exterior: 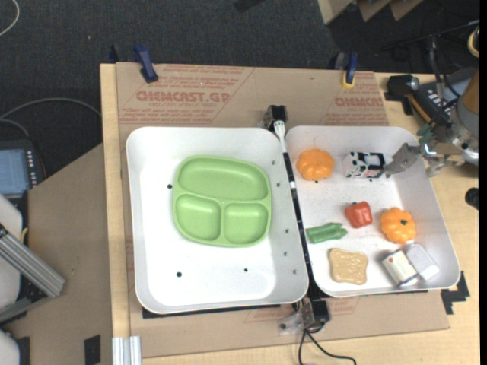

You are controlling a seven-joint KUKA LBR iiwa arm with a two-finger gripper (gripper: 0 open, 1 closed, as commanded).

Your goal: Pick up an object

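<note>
The right bin (445,226) holds several toys. At its back lie an orange pumpkin (315,164) and a black-and-white cow (365,164). A red pepper (358,214) and a second orange pumpkin (397,224) sit mid-bin, with a green pod (326,233) to their left. A slice of toast (348,265) and a white-and-grey pack (408,266) lie at the front. My gripper (417,162) hangs over the bin's back right corner, just right of the cow. It is open, with nothing between its fingers.
The left bin (144,226) holds a green divided plate (223,201). A black divider rail (293,204) runs between the bins. Blue and yellow clamps (144,63) grip the cardboard base at the back. The arm's body (464,120) stands at the right edge.
</note>
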